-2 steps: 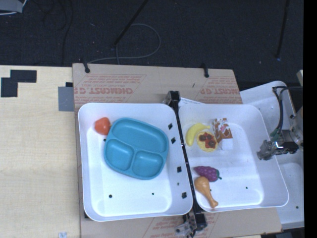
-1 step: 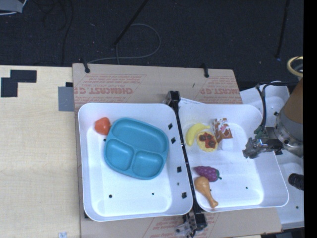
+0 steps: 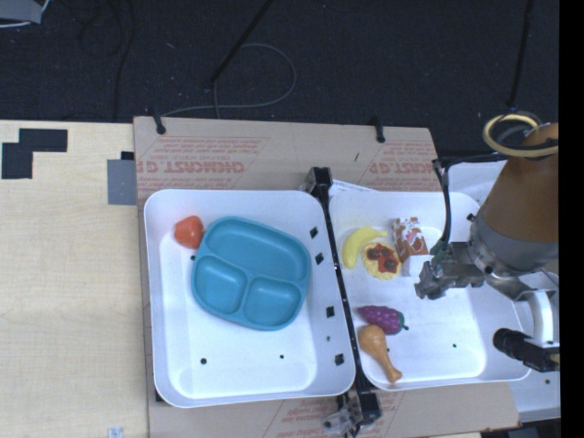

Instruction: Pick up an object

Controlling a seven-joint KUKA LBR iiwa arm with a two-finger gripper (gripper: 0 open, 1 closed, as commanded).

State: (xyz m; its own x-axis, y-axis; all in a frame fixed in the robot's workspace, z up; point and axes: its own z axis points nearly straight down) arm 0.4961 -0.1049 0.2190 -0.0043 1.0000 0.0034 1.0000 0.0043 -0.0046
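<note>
Over the right bin point(image 3: 461, 359), the gripper point(image 3: 429, 286), its state impossible to tell, should descend squarely onto one isolated item, perhaps the purple grapes point(image 3: 381, 317).

Red print on the cardboard point(image 3: 274, 158) under the bins, above the left bin: one line, upside down from the camera, reads roughly "CHEMCAST GP"; last letters uncertain. A second red print sits on the same sheet near its top right corner, partly covered, illegible. More red print at the sheet's bottom edge, too small to read.
</note>
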